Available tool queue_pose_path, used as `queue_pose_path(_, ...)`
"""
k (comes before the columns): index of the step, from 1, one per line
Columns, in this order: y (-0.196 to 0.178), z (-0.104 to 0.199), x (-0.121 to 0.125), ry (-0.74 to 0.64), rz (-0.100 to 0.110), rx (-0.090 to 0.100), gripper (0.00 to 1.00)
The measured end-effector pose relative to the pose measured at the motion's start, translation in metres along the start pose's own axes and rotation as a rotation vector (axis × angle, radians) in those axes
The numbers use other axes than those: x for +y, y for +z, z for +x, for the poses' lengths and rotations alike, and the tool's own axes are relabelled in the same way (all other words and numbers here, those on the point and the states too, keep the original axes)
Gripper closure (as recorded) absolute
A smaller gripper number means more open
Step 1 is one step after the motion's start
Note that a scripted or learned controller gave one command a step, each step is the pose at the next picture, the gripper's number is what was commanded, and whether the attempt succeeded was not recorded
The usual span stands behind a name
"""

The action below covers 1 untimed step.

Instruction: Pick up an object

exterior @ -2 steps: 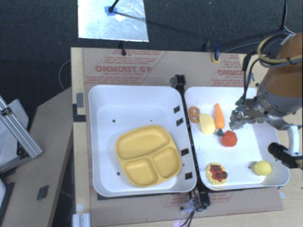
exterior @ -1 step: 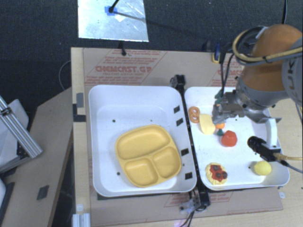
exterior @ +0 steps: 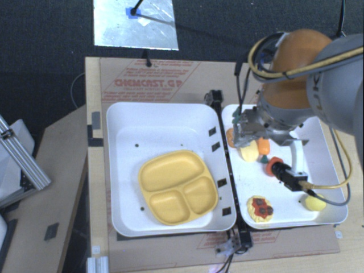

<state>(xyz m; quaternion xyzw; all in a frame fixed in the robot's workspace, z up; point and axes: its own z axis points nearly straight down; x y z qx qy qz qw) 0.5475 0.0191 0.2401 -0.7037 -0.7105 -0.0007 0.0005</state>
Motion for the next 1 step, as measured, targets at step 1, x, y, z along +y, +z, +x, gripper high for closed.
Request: queue_pose_path(1, -0.003, 0.053, 0.0181, -0.001, -0.003, 0.001, 1.0)
